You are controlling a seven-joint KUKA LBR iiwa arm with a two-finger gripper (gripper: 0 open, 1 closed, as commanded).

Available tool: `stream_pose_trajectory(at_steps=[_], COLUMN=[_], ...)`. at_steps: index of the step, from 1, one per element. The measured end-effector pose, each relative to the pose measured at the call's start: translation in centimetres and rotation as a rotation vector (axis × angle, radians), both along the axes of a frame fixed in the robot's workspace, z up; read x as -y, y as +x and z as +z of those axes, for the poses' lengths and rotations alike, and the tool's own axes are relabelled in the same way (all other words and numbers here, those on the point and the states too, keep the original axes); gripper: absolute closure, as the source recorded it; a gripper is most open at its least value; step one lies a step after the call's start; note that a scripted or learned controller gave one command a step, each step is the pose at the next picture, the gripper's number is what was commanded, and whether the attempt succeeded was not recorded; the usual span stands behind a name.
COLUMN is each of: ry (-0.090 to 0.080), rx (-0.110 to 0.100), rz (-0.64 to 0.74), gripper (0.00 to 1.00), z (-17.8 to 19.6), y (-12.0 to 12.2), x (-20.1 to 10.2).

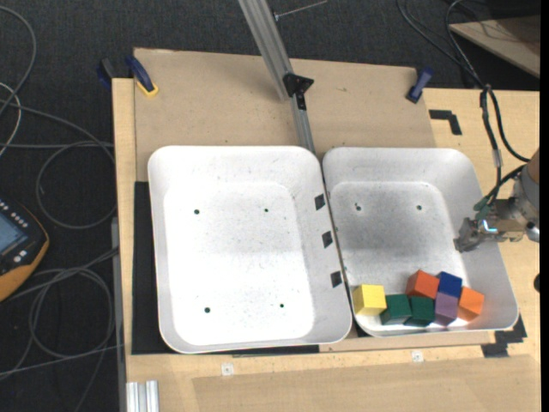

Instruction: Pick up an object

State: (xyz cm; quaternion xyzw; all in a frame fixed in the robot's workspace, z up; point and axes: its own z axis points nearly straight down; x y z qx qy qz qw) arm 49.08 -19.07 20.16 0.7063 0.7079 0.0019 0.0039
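Several small blocks lie bunched at the near edge of the right bin [386,174]: a yellow block [371,298], a green block [396,308], an orange block [423,283], a blue block [449,282], a purple block [448,304] and a second orange block [471,301]. My gripper [471,233] reaches in from the right, over the bin's right rim, above and behind the blocks. Nothing shows between its tips, and its opening is too small and dark to judge.
The left bin [232,170] sits beside the right one on the wooden bench. A grey metal pole [273,41] slants down to the gap between the bins. Blue clamps [142,77] hold the board's far corners. Cables lie on the floor at left.
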Motion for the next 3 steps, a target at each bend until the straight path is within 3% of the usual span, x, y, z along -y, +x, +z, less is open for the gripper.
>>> stream_pose_trajectory(at_steps=[1, 3], ry=[0.0, 0.004], rx=[0.0, -0.005], rz=[0.001, 0.006], gripper=[1.0, 1.0], z=[5.2, 6.7], y=[0.2, 2.9], x=[0.0, -10.1])
